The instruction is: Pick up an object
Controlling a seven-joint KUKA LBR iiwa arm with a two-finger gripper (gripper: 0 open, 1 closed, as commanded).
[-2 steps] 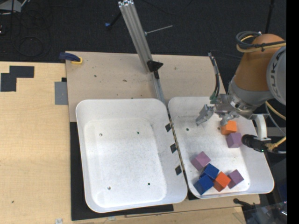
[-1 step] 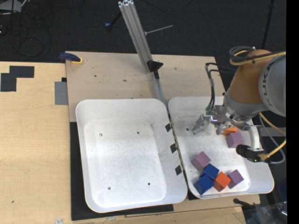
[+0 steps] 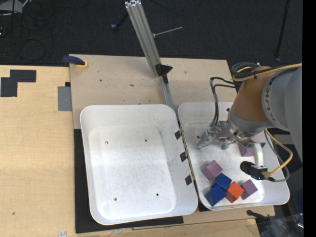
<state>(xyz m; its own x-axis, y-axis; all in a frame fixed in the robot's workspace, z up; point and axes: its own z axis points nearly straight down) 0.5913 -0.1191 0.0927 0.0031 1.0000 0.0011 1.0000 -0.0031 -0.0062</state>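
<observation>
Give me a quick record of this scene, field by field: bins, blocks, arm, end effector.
left bin: white, shallow, no blocks in it
right bin: white, holds the blocks
blocks: purple, two blue, orange, purple, clustered at the near end; another purple partly hidden by the arm
arm: reaches in from the right, over the right bin
end effector: low in the right bin, apart from the cluster

Two white bins side by side on bench (image 3: 118,80). Left bin (image 3: 131,164) bare white floor with few dark specks. Right bin (image 3: 197,117) holds cluster of blocks near front: purple block (image 3: 213,170), blue block (image 3: 223,181), second blue block (image 3: 215,195), orange block (image 3: 234,191), small purple block (image 3: 249,187). Another purple block (image 3: 246,150) partly hidden under arm. Arm reaches in from right; tool (image 3: 211,139) low over right bin's middle, apart from cluster. Slanted metal rail (image 3: 146,38) behind bins.
</observation>
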